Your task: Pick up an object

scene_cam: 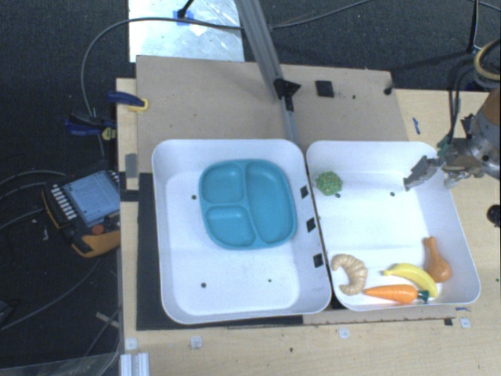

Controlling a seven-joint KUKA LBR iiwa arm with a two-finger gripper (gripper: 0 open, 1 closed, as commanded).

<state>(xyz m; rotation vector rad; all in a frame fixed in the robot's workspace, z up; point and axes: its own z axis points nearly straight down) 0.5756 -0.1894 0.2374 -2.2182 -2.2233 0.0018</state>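
The right bin (368,163) holds a green broccoli piece (329,182) at its back left. Along its front edge lie a tan croissant (350,272), a yellow banana (411,275), an orange carrot (391,294) and a brown drumstick (437,261). My gripper (433,177) hangs over the bin's back right part, open, with nothing between its fingers. It is well to the right of the broccoli and behind the drumstick.
The left bin (176,241) carries a blue divided plate (248,204). A grey pole (262,37) slants down to the back of the bins. Cables and a handheld device (86,206) lie off the bench at the left.
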